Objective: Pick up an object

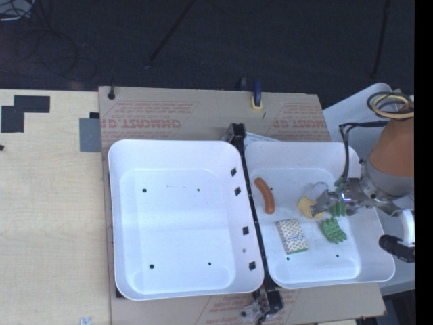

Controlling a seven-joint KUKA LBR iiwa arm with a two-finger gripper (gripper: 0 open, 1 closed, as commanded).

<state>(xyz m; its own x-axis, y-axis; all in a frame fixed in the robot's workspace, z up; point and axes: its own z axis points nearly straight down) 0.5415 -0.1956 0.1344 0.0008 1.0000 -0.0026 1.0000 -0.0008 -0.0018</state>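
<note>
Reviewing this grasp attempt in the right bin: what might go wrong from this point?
The gripper sits low among tightly grouped things, between the yellow wedge-shaped block and the green ridged toy. It may close on an edge of the yellow block and let it slip, or nudge the green toy aside instead of gripping anything. The small patterned rectangular packet and the orange sausage-shaped object lie apart in the right white bin, so they look less at risk.

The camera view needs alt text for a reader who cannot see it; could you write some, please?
The gripper sits low in the right bin beside a yellow piece and a green toy. An orange sausage and patterned packet lie further left.
</note>
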